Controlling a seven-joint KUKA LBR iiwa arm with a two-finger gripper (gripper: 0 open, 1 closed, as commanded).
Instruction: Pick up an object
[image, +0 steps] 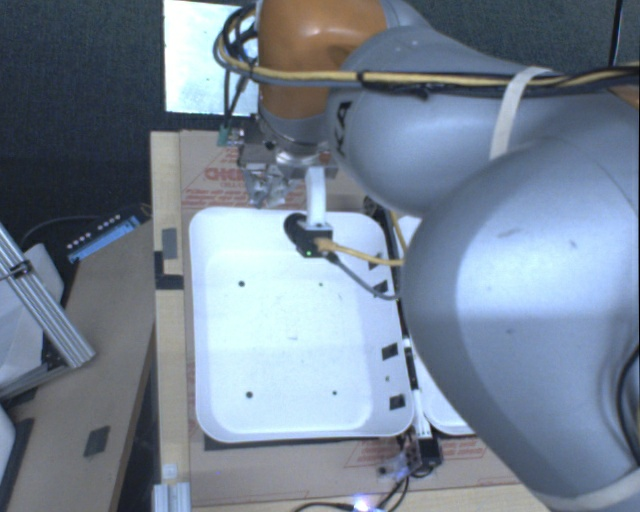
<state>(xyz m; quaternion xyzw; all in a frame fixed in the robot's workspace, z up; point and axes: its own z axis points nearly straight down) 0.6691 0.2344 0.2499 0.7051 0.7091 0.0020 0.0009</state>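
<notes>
My gripper (267, 187) hangs over the far rim of the left white bin (290, 340), near its back edge. Above it sits the orange band (318, 40) of the wrist. A white bracket with a black module (305, 236) and a yellow cable hangs beside the gripper over the bin's back right corner. The gripper's tip is small and blurred against the cardboard. The grey arm (500, 250) covers most of the right bin (452, 422), of which a sliver shows at the bottom.
Both bins rest on a cardboard sheet (212, 172) on the wooden bench. An aluminium frame (45, 315) and a blue strip (100, 232) lie to the left. Cables and a connector (415, 460) sit at the bins' front.
</notes>
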